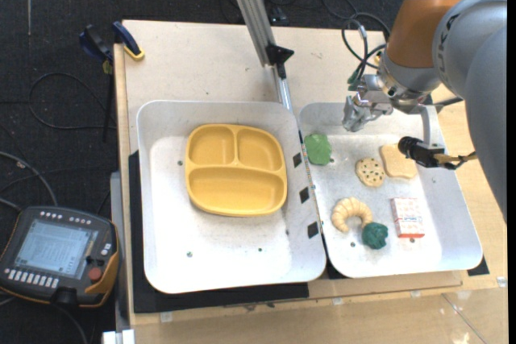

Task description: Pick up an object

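My gripper (355, 121) hangs over the back of the right bin (451, 254), with nothing visibly between its fingers. In that bin lie a light green lump (318, 148) by the left wall, a chocolate-chip cookie (370, 172), a tan toast-shaped piece (397, 161), a croissant (351, 213), a dark green ball-like piece (374, 235) and a small red-and-white packet (408, 217). The gripper is above and to the right of the light green lump, apart from it.
A yellow three-compartment plate (236, 169) sits in the left bin (161, 246). A slanted metal post (250, 0) crosses the back of the bench. A teach pendant (56, 254) lies on the floor at the left, and a blue-and-yellow clamp (113, 40) sits at the bench's back left corner.
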Motion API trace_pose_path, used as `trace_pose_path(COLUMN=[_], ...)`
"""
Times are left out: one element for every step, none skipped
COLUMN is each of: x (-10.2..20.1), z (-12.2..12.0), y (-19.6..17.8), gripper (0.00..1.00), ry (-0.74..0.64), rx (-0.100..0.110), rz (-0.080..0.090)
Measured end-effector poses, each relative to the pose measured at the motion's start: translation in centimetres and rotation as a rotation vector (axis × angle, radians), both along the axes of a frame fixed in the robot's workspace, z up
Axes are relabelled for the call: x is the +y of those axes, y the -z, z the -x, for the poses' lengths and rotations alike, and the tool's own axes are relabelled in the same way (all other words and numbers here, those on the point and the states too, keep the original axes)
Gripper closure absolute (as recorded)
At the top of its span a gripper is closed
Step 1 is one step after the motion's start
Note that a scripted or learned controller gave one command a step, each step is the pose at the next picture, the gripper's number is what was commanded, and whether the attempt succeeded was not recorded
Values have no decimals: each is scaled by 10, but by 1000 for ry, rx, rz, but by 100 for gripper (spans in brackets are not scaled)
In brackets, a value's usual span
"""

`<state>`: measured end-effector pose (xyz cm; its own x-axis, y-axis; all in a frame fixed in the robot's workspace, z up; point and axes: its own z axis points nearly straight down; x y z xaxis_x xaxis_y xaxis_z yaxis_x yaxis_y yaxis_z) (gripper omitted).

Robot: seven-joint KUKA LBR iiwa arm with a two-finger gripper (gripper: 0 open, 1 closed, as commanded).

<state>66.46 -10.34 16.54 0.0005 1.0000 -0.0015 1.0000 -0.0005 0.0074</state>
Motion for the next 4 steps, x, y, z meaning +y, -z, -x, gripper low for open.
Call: trace_pose_path(x=[-4,-4,42,97], z=[-4,-6,15,35], y=[-64,-114,-96,-99], gripper=[100,100,100,100], ry=[-2,-3,-7,-9], rx=[-1,-1,10,9], rz=[0,0,-3,-4])
